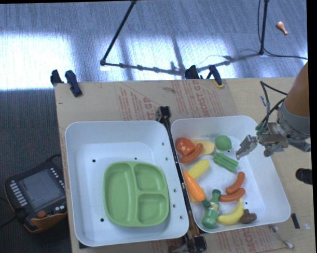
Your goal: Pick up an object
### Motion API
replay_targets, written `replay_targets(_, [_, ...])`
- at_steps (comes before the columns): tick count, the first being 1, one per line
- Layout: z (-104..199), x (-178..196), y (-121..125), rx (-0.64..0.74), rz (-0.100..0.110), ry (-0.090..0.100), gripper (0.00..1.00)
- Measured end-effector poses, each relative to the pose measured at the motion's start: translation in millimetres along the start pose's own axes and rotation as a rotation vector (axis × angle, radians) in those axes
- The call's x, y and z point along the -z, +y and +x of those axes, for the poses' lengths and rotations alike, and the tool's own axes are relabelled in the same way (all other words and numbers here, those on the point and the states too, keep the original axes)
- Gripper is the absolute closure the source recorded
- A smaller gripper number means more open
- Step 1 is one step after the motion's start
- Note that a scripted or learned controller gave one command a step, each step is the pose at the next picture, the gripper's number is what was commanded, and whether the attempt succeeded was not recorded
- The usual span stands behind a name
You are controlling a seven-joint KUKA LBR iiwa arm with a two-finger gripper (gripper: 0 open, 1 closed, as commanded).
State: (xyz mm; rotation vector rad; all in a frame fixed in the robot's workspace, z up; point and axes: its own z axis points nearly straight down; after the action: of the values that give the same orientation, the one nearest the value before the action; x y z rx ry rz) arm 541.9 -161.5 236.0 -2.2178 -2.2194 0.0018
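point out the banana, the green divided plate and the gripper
banana (230, 215): camera view, on the middle of its curved body
green divided plate (135, 192): camera view, on the ridge between compartments
gripper (246, 146): camera view, at its fingertips

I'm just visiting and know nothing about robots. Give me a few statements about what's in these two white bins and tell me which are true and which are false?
1. The light green divided plastic tray lies in the left white bin. True.
2. The toy food is piled in the left bin. False: it lies in the right white bin.
3. The yellow toy banana lies near the right bin's front edge. True.
4. The green toy bottle rests on the divided tray. False: it is in the right bin, beside the banana.
5. The gripper is over the right bin. True.
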Motion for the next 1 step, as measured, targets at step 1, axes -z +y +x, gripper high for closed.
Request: replay_targets(1, [-17.4, -118.0, -4.9, 0.000, 0.002, 0.001, 0.00])
